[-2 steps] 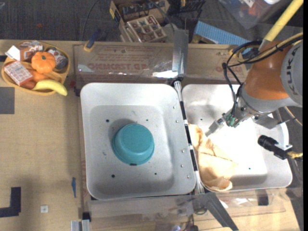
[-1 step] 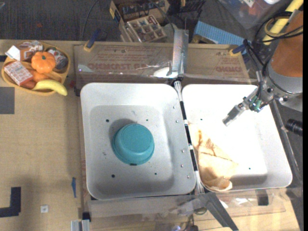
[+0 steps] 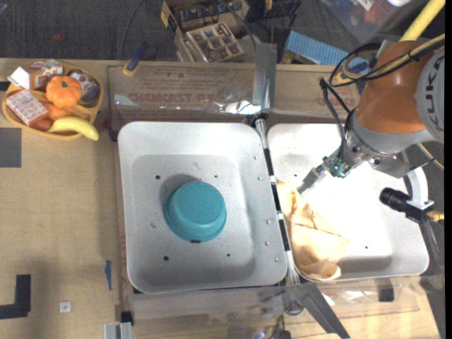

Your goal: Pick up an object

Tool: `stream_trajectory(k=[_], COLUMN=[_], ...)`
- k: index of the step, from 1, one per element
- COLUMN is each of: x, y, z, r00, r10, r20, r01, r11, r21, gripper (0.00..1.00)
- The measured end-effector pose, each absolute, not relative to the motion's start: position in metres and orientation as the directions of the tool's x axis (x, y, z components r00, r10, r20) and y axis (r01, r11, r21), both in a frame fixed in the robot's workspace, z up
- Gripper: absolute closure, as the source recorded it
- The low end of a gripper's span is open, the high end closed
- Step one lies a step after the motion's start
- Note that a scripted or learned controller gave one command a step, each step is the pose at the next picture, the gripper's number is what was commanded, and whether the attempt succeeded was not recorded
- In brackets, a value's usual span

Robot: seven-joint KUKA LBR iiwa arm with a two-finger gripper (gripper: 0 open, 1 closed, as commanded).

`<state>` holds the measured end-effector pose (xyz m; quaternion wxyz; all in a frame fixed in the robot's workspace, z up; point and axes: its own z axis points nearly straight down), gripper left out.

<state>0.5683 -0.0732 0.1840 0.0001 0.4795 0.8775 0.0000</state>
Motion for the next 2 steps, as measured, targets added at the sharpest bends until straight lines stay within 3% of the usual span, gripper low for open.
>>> stream_trajectory(k=[1,2], x=[0.526,0.526], y=[-0.070,-0.100], z=[0.202,0.103], r00=[-0.302,-0.183], r10=[0.953,0.983], r20=[0.001,0.000], r01=[0.953,0.983], r11=[0.302,0.183], r21=[-0.002,-0.001], gripper=[0.00,0.00])
